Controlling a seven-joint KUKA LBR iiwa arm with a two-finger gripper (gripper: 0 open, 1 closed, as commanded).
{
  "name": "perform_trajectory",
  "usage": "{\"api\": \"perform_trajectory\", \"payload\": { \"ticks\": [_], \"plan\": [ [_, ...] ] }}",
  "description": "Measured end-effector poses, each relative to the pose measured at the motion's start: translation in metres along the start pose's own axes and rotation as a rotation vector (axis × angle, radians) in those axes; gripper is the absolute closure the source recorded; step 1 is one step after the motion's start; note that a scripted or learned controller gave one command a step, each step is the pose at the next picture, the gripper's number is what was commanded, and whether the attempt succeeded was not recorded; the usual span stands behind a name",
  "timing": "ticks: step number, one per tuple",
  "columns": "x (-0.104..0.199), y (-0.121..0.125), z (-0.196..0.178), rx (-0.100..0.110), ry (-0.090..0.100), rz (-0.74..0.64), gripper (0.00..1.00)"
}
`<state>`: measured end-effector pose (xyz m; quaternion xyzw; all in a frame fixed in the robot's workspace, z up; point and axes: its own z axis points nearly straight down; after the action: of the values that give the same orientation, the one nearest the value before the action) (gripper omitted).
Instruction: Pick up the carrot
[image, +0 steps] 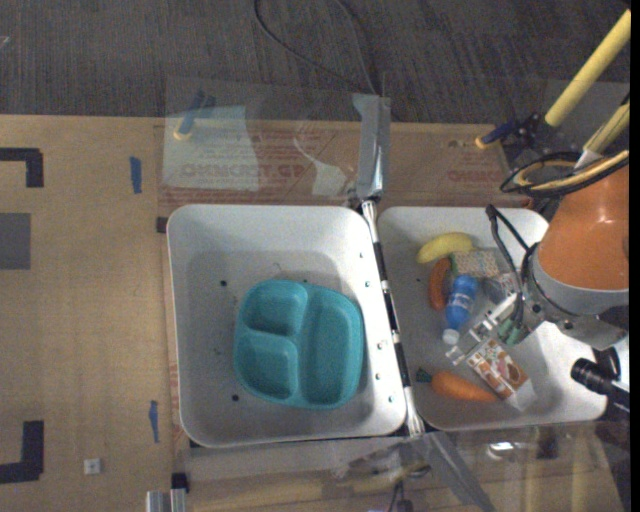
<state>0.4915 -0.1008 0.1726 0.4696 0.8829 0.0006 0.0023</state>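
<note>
The carrot (464, 387) is orange with a small green tip pointing left. It lies on its side near the front wall of the right bin (560, 400). My gripper (497, 325) hangs over the middle of that bin, above and slightly right of the carrot, apart from it. A small printed carton (499, 367) lies between the gripper and the carrot and touches the carrot's right end.
In the right bin are also a banana (446, 246), a red-orange sausage-like piece (438, 285), a blue bottle (459, 303) and a speckled block (477, 264). The left bin (200, 250) holds a teal divided tray (300, 343). Cables and yellow rods stand at the back right.
</note>
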Motion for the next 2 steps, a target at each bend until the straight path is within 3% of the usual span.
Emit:
{"api": "perform_trajectory", "payload": {
  "ticks": [1, 2],
  "plan": [
    [0.005, -0.011, 0.082, 0.000, 0.002, -0.368, 0.00],
    [0.002, -0.011, 0.071, -0.005, -0.003, -0.362, 1.00]
  ]
}}
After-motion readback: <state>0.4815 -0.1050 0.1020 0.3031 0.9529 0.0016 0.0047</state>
